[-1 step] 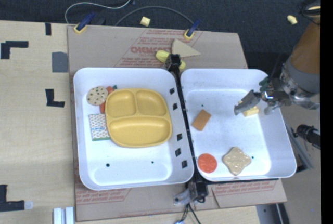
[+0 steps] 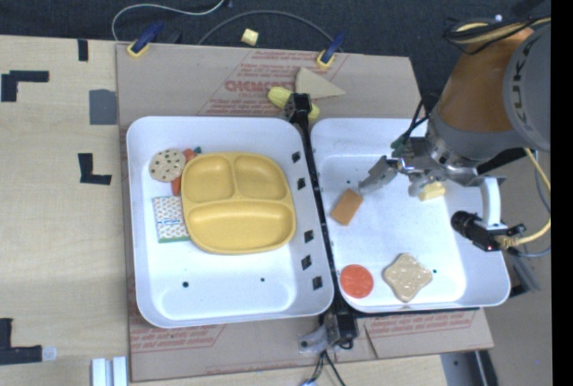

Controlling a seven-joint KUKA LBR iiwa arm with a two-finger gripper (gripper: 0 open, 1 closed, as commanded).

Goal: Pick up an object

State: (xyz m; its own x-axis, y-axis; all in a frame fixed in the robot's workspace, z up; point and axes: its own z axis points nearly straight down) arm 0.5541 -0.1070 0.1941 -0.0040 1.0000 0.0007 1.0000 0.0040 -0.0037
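Observation:
My gripper (image 2: 399,185) hovers over the upper middle of the right bin (image 2: 466,236), open, with nothing between its fingers. The left fingertip (image 2: 369,182) is just above and right of an orange-brown block (image 2: 346,207) lying on the bin floor; I cannot tell whether they touch. A red disc (image 2: 357,280) and a beige toast-shaped piece (image 2: 407,276) lie near the bin's front edge, well apart from the gripper.
The left bin (image 2: 224,290) holds a yellow divided plate (image 2: 238,201), a cookie (image 2: 166,164) and a patterned card (image 2: 169,218). A black divider (image 2: 309,196) runs between the bins. Yellow pieces (image 2: 282,96) and a tan wedge (image 2: 319,85) lie on the cardboard behind.

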